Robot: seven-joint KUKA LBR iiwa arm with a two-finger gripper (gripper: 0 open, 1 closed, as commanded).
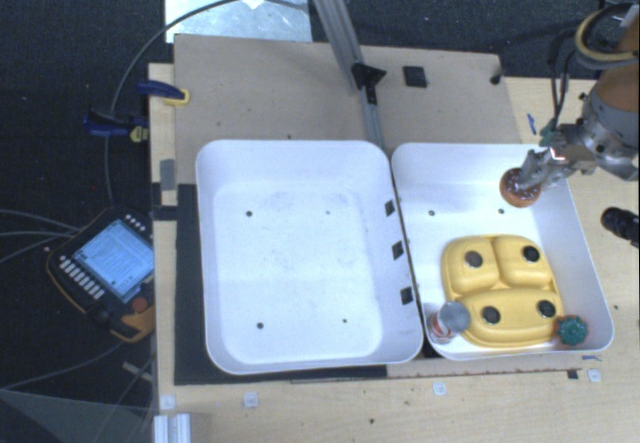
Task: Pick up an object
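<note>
My gripper [530, 176] hangs over the far right corner of the right bin [470, 166]. Directly beneath its tip lies a small brown round object [515, 193]; whether the gripper touches it is unclear. A large yellow moulded piece [500, 289] with dark holes lies in the near half of that bin. A small grey and orange object [448, 319] rests at its left near corner, and a teal object [571, 331] at its right near corner.
The left bin [295, 251] adjoins the right one along a shared rim with black clips [397, 249]. A metal pole [340, 21] slants in from the far side. A teach pendant [105, 266] and cables lie off the bench at left.
</note>
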